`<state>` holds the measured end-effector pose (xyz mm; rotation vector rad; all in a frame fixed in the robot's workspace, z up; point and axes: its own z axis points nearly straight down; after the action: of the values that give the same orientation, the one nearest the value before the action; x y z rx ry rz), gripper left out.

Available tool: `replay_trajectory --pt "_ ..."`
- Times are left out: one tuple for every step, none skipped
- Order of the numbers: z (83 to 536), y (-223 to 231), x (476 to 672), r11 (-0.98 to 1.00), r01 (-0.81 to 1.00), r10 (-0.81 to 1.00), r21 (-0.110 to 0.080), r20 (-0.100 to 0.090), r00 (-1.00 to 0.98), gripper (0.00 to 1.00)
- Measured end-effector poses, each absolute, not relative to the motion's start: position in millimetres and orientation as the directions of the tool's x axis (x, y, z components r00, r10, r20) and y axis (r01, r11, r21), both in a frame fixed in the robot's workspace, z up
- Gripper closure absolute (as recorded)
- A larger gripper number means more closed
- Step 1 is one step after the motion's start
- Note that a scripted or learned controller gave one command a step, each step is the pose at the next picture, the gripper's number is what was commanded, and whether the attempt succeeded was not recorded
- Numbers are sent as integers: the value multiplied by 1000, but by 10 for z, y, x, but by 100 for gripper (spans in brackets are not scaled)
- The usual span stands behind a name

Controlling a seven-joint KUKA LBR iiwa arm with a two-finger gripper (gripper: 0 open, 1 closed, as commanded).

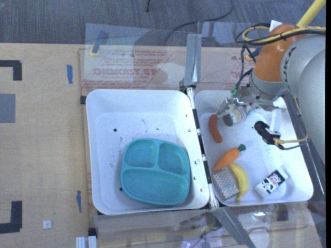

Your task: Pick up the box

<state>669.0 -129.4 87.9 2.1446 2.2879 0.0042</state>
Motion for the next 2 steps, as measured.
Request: replay_trajectory --pt "889 -2086 5899 -146 989 989 3 10 146 0" --pt "997 -2103 5907 -149 989 989 8 9 149 100"
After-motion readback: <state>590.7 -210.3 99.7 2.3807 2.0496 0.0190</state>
